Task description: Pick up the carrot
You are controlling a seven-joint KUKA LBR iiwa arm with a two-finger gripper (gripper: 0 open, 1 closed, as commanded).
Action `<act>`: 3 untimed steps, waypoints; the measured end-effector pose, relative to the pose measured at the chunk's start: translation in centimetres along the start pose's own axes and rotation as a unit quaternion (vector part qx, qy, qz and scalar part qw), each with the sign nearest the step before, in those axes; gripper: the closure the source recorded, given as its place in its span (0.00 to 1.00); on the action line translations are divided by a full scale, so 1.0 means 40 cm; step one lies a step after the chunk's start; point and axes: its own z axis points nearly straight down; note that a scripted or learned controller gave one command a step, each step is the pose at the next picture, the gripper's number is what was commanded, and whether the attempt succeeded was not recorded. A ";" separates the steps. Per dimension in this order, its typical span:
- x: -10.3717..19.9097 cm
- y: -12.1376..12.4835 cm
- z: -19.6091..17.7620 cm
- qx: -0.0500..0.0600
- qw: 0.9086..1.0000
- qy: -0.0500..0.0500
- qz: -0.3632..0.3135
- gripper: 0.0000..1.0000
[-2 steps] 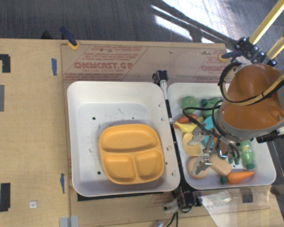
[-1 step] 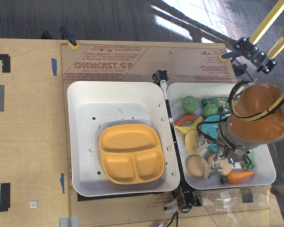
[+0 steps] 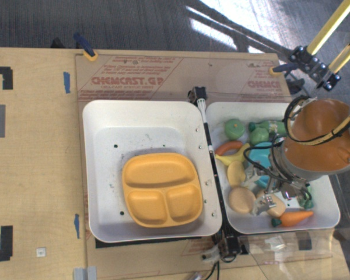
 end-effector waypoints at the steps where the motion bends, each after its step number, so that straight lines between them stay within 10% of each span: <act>1: -0.083 -0.015 0.025 0.001 1.000 0.003 -0.021 1.00; 2: -0.142 -0.025 0.029 0.000 0.991 0.003 0.133 1.00; 3: 0.010 -0.054 0.032 0.000 0.973 0.005 0.230 1.00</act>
